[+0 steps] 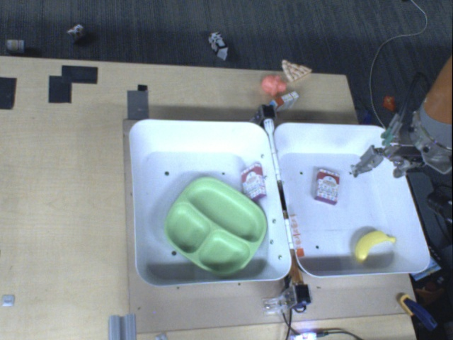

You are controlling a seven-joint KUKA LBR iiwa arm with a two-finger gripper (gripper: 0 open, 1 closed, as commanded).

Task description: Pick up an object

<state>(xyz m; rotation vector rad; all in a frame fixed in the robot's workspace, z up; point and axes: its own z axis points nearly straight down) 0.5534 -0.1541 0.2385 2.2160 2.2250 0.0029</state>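
Observation:
In the right bin (pixel 396 211) lie a small red-and-white carton (pixel 327 186) near its middle and a yellow banana (pixel 372 244) near the front right corner. The left bin (pixel 152 211) holds a green divided plate (pixel 215 223) and a second red-and-white carton (pixel 253 181) by its right wall. My gripper (pixel 366 162) reaches in from the right above the right bin, up and to the right of the carton there. Nothing sits between its fingers.
On the bench behind the bins lie a pink object (pixel 273 85), a wedge-shaped toy (pixel 295 71) and a small bottle (pixel 285 100). Small clutter is scattered on the dark floor beyond. A cable (pixel 396 41) loops at the upper right.

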